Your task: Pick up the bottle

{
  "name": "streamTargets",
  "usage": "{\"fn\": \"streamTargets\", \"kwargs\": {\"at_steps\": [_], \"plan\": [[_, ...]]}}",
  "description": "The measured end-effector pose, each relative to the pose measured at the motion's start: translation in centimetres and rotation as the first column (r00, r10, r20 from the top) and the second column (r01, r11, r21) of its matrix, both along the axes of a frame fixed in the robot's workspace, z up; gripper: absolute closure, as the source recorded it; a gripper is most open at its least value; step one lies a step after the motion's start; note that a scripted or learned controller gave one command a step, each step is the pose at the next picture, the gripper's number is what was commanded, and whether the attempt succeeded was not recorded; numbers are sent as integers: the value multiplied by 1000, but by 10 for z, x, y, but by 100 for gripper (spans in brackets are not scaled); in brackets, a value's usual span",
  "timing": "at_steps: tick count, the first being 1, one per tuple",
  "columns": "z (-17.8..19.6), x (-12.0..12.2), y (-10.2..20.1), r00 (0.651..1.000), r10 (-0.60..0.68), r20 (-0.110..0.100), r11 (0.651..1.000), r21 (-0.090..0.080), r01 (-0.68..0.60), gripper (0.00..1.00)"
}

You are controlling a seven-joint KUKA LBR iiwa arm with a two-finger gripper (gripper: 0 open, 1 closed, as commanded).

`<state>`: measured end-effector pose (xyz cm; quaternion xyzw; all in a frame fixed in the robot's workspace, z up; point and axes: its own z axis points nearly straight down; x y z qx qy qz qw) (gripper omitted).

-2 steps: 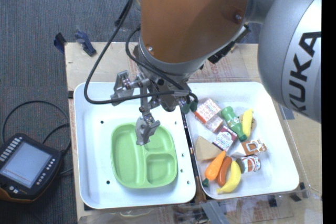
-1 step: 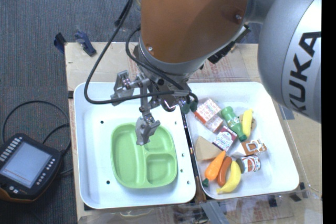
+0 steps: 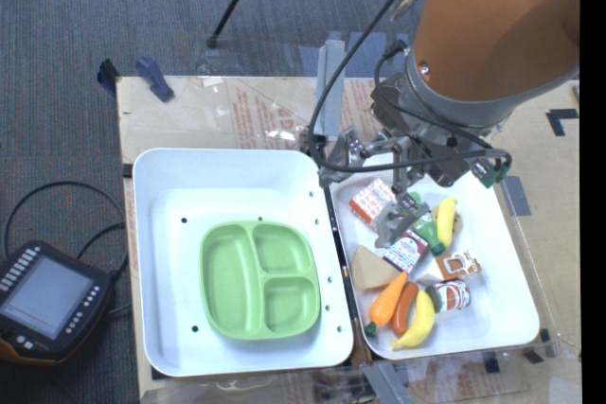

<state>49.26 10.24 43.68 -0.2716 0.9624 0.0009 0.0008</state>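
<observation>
The bottle (image 3: pixel 428 232) is small and green, and it lies in the right bin (image 3: pixel 516 298) beside a yellow banana-shaped piece (image 3: pixel 446 214). My gripper (image 3: pixel 396 224) hangs low over that bin below the orange-banded wrist. It is just left of the bottle, over a dark red packet (image 3: pixel 405 252). I see nothing held in it. The wrist and its cables hide the bin's far edge.
The right bin also holds a red carton (image 3: pixel 371 200), a cheese wedge (image 3: pixel 372 268), a carrot (image 3: pixel 388 298), a sausage (image 3: pixel 406 305), a banana (image 3: pixel 420 321), a can (image 3: pixel 454 296) and an orange packet (image 3: pixel 460 264). The left bin (image 3: pixel 161 203) holds a green divided plate (image 3: pixel 258 279).
</observation>
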Motion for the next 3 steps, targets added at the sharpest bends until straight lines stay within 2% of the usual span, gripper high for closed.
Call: {"fn": "streamTargets", "kwargs": {"at_steps": [1, 2, 3], "plan": [[0, -5, 51, 939, 345, 2, 939, 2, -345, 0], [0, -6, 27, 805, 593, 2, 805, 1, -593, 0], [9, -3, 27, 808, 589, 6, 808, 5, -589, 100]]}}
